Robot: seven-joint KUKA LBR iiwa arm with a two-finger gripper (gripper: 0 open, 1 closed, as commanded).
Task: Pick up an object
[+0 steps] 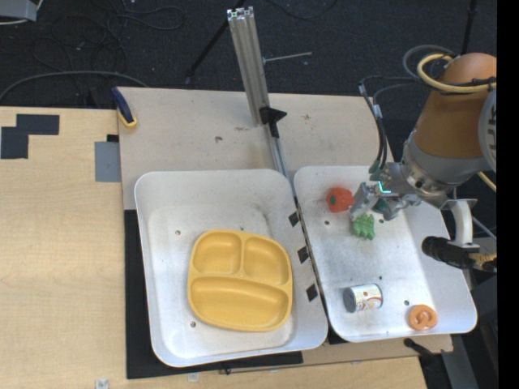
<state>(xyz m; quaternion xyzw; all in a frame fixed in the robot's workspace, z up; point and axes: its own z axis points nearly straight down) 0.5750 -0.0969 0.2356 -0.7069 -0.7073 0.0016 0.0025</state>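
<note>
The camera view looks down at a slant on the bench (pixel 195 132), which carries 2 shallow white bins side by side. The left bin (pixel 162 217) holds a yellow divided tray (pixel 240 279) with 3 compartments, lying flat near the middle of the bin. The right bin (pixel 454 298) holds 4 small things. A red round object (pixel 340 198) lies near the far left corner of this bin. A green object (pixel 363 226) lies just beside it, a little nearer to the camera and to the right. A small can (pixel 362 298) lies on its side in the near part of the bin, and an orange ring-shaped object (pixel 421 318) lies near the near right corner, apart from the can.

The grey arm (pixel 454 128) with the orange band reaches in from the right, and the jaws (pixel 375 203) are low over the far part of the right bin, directly above the green object and just right of the red one. It is not possible to tell whether the jaws are open or closed, or whether they touch the green object. A metal post (pixel 250 63) stands behind the bins.
</note>
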